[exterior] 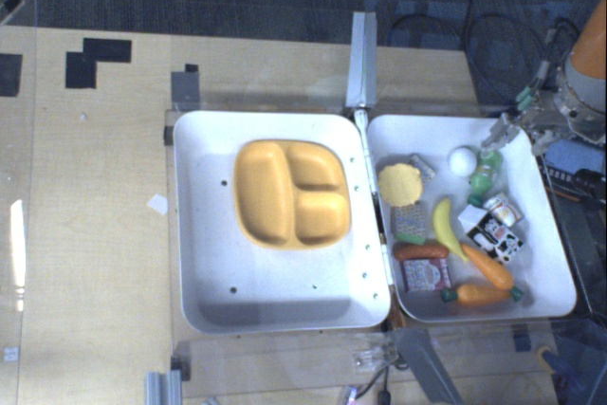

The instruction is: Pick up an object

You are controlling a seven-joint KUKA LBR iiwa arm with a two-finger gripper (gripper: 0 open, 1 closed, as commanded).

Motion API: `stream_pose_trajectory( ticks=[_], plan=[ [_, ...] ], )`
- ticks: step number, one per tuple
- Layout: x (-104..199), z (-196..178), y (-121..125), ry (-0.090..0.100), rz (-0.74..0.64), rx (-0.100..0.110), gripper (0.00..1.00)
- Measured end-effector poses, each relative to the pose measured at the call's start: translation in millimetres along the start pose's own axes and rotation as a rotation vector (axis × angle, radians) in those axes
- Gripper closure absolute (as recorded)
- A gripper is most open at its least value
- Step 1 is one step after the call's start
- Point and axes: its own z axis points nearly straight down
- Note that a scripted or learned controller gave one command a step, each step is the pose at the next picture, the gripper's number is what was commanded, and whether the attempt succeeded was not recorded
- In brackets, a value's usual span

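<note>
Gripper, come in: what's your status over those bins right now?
Gripper at right bin's far corner, nothing seen held. Green bottle and white ball just below it. Yellow tray in left bin.

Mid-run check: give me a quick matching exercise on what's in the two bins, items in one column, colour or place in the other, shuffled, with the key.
Items:
1. divided tray
2. banana
3. white ball
4. carrot

Descriptions:
A. orange, toward the right bin's near corner
B. yellow-orange, alone in the left bin
C. far part of the right bin
D. yellow, middle of the right bin

Pairs: 1-B, 2-D, 3-C, 4-A
</note>
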Motion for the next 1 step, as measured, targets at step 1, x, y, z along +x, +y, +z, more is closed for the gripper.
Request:
stream_pose_trajectory(
  ticks=[1],
  plan=[
    [-5.3,120.9,-37.0,-0.002,-0.285,-0.005,0.0]
  ],
)
